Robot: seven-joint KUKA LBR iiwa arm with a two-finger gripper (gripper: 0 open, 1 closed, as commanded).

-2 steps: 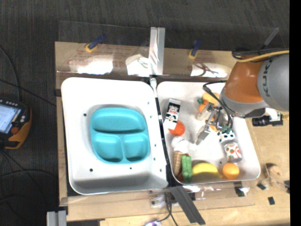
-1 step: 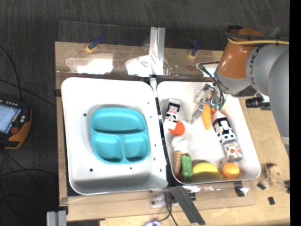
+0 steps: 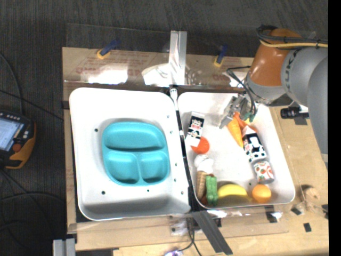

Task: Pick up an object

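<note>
The arm (image 3: 290, 68) came in from the right, its orange band sitting over the far right corner of the right bin (image 3: 285, 167). The gripper (image 3: 238, 111) hung low at the upper end of that bin, just above the top of a carrot (image 3: 235, 131). From where I stood I could not tell how the tool was set, nor whether it touched the carrot at all.

The carrot lay at a slant, its green top up under the gripper. Just beside it, toward the near side, lay a black-and-white cow-patterned carton (image 3: 254, 147), and below that a small carton with red print (image 3: 263, 170). An orange (image 3: 261, 192) sat in the near right corner, with a banana (image 3: 232, 191) next to it and a green piece (image 3: 211, 190) touching the banana's left end. A waffle cone (image 3: 201, 181) with a white top lay against the green piece. Further up the left side sat a red-orange fruit (image 3: 201, 145), and above it another small black-and-white carton (image 3: 196, 124), well apart from the carrot.

The left bin (image 3: 85, 159) held a turquoise divided tray (image 3: 136, 152). Behind both bins were clear plastic sheets held by yellow and blue clamps (image 3: 108, 49). A handheld pendant (image 3: 15, 137) lay on the dark floor at far left.
</note>
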